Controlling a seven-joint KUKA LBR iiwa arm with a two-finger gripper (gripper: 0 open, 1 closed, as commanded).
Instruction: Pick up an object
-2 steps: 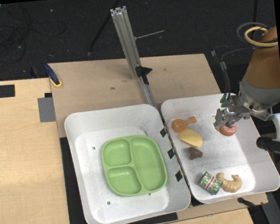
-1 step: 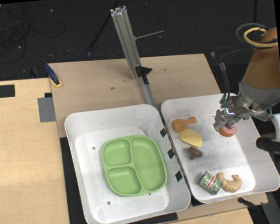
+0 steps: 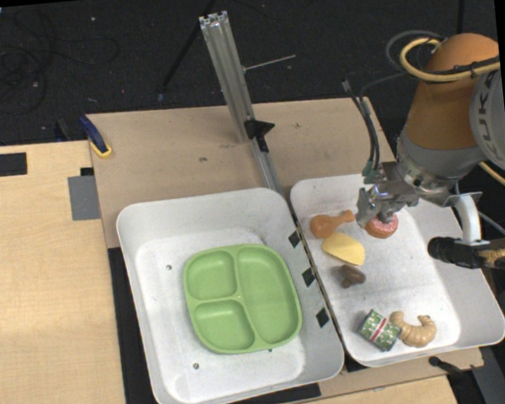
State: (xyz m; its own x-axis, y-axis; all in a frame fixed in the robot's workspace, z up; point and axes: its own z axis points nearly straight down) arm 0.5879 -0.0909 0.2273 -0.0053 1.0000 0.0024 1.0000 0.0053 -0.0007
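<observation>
Hovering low in the right white bin (image 3: 466,309), the metal pincer (image 3: 379,213) sits over a round red-and-pink object (image 3: 383,226); its grip cannot be told, beside a smooth yellow lump (image 3: 345,250)

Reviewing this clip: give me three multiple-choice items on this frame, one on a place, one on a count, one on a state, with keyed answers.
1. Where is the green plate?
A. left bin
B. right bin
C. bare bench

2. How many compartments does it have?
A. two
B. three
C. five

3. Where is the end effector?
A. over the left bin
B. low over the right bin's far end
C. beyond both bins

Answers:
1 A, it lies in the left bin.
2 B, ridges divide it in three.
3 B, it hangs by the red-and-white object in the right bin.
</observation>
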